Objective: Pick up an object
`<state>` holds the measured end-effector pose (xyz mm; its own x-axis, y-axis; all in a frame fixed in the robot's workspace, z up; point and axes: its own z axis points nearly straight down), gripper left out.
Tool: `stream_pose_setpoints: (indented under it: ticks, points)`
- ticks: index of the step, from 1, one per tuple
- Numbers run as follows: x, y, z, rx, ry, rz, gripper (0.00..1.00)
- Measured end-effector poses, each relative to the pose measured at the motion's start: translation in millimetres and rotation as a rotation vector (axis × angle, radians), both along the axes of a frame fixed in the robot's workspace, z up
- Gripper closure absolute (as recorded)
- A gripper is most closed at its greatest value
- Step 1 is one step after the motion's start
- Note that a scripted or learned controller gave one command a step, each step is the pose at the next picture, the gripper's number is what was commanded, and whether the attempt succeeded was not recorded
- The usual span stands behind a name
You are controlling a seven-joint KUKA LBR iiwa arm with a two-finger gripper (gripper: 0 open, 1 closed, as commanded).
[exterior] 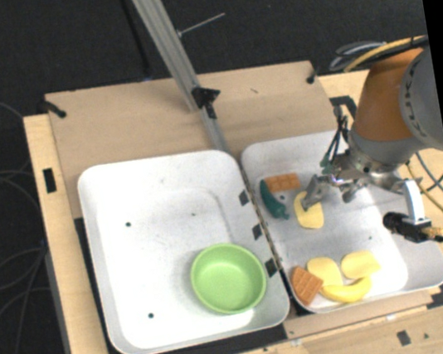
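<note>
The right bin (pixel 405 267) holds several small things. Near its left wall lie an orange block (pixel 282 183) and a teal piece (pixel 274 202). A pale yellow piece (pixel 310 216) lies in the middle. My gripper (pixel 324 189) hangs low over the bin, just above and to the right of that yellow piece, with nothing visibly in it. At the front of the bin lie a yellow banana-like piece (pixel 347 291), two pale yellow lumps (pixel 359 263) and a brown waffle-like piece (pixel 307 284).
The left bin (pixel 125 205) holds a green bowl (pixel 228 277) near its front right corner. A grey metal post (pixel 174 54) slants up from behind the bins. The arm's orange band (pixel 386 106) stands over the right bin's far right side.
</note>
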<state>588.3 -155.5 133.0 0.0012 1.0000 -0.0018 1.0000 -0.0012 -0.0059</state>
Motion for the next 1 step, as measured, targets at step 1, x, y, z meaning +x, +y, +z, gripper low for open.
stream_pose_setpoints:
  ticks: [1]
  points:
    - [-0.2, -1.8, -33.3, -0.001, -0.005, -0.001, 0.0]
